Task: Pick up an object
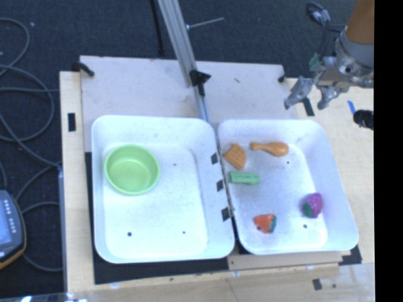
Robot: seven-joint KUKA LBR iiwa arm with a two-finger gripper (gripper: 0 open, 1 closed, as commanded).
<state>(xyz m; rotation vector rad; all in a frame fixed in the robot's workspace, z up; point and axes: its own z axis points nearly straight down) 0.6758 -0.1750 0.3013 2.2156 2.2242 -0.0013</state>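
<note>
My gripper [313, 97] hangs above the bench past the far right corner of the right bin [327, 168]. Its two fingers [297, 95] are spread apart with nothing between them. Inside the right bin lie an orange drumstick-shaped toy [270, 148], an orange-brown wedge [235, 156], a green stick-like piece [244, 178], a red and green strawberry-like toy [265, 223] and a purple and green toy [312, 204]. All of them sit well below and to the left of the gripper.
A green bowl [131, 168] sits in the left bin [182, 238]. A slanted metal pole [178, 33] with a black clamp [199, 78] rises from the seam between the bins. Black clips line the divider. Cables lie on the dark floor at left.
</note>
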